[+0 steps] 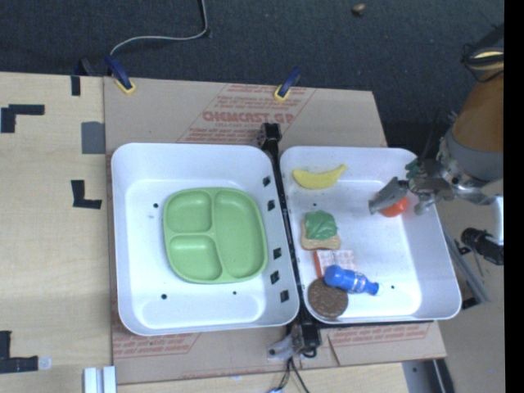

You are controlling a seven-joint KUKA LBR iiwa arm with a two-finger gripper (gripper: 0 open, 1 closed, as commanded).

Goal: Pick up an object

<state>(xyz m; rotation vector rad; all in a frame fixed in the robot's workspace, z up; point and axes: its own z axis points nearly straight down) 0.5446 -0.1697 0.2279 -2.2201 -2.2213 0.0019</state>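
Note:
My gripper [403, 200] hangs over the right side of the right bin [426, 297], fingers spread apart. A small red-orange object [395, 208] lies just under and between the fingers; I see no grip on it. Further left in the same bin lie a yellow banana [319, 176], a sandwich with a green top [319, 229], a red and white packet [336, 259], a blue bottle [350, 281] on its side and a brown round cookie [327, 300].
The left bin [135, 170] holds a green divided plate [215, 234]. A black divider with clips [277, 211] joins the two bins. Both stand on a cardboard sheet [246, 113] held by yellow and blue clamps. The arm enters from the right edge.

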